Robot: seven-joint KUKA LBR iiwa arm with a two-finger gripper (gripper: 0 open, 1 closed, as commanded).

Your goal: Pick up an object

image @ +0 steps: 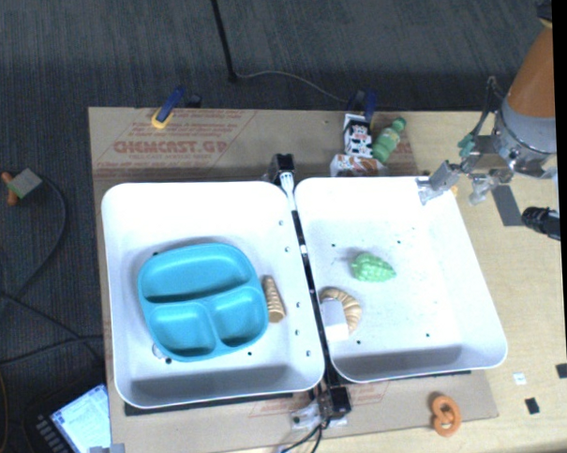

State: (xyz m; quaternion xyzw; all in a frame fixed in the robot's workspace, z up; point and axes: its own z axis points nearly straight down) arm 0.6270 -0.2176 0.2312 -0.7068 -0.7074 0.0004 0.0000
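A slanted overhead view looks down on a light wooden bench [528, 351] carrying two shallow white bins side by side. The left bin [124, 218] holds a blue divided tray [202, 299] with three compartments, sitting slightly toward the bin's left and near side. Just to the right of the tray, touching or nearly touching its edge, lies a small tan ridged object [273, 298], set lengthwise along the near-far direction. The right bin [455, 279] holds a green lumpy object [372, 267] close to its middle, and nearer the viewer, against the bin's left wall, a tan curved pastry-like object [343, 306] next to a small white piece [334, 330]; the two seem to touch. The green object and the pastry shape lie near each other but apart. The grey arm with its orange band [538, 78] enters from the upper right, and its gripper [460, 178] hangs above the far right corner of the right bin, well apart from everything in the bins. Nothing sits in the gripper, though whether it is spread or pressed together cannot be told from this angle. Beyond the bins, on a brown cardboard sheet [167, 146] with faint red lettering, stand a small printed package [355, 144] and a green figure [389, 139] beside it. An orange ring-shaped item [445, 413] lies on the bench near the right bin's near edge.
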